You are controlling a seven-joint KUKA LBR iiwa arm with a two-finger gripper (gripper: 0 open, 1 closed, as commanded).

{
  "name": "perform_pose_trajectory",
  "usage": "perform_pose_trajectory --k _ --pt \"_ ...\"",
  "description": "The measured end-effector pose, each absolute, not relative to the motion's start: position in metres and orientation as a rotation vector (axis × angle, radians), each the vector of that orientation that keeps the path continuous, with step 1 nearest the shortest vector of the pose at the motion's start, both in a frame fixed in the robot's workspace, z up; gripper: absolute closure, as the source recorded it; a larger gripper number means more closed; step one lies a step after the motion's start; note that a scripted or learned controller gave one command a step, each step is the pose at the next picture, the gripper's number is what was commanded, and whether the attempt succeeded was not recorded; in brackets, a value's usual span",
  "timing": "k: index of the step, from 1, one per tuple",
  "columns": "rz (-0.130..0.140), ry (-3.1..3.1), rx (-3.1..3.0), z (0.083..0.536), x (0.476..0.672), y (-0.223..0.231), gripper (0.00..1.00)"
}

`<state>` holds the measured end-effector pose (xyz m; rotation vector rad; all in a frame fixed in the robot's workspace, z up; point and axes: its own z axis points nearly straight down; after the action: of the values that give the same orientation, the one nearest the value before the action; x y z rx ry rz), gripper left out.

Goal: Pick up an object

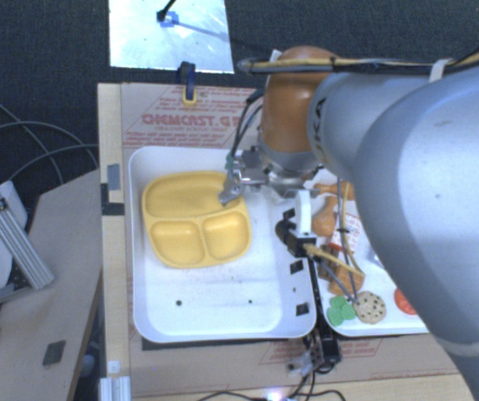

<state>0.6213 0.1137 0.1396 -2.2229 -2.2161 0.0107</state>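
Camera view, inspector one: the arm reaches in from the right and fills much of the frame. The gripper [232, 186] sits low over the left bin [151, 320], at the upper right rim of the yellow divided tray [191, 220].

Inspector two: State of the fingers?

Inspector one: Cannot tell. The metal tip touches or nearly touches the tray's edge, but the wrist hides whether anything lies between the fingers. I record no grasp.

Inspector two: Where is the object to be picked?

Inspector one: The task names none in particular. The tray lies flat on the left bin's floor, toward its upper left, and looks the likely target given the gripper's position. The right bin [389, 328] holds small items: a cookie [370, 307], a green leaf-like piece [339, 312], a red piece [405, 301] at the arm's edge, and a tan piece [327, 215] by the divider. All rest in the bin.

Inspector two: Progress?

Inspector one: In my judgement, approach made, lift not done. Nothing is raised off either bin. Remaining: secure a hold on the tray rim and raise it clear of the surface.
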Motion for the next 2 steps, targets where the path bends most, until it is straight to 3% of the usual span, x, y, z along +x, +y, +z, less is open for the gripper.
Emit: perform_pose_trajectory --k 1,2 --pt "0.002 -2.219 -2.22 0.186 0.501 0.098 0.0" --pt "-0.002 -2.221 -2.233 0.188 0.582 0.019 0.0"
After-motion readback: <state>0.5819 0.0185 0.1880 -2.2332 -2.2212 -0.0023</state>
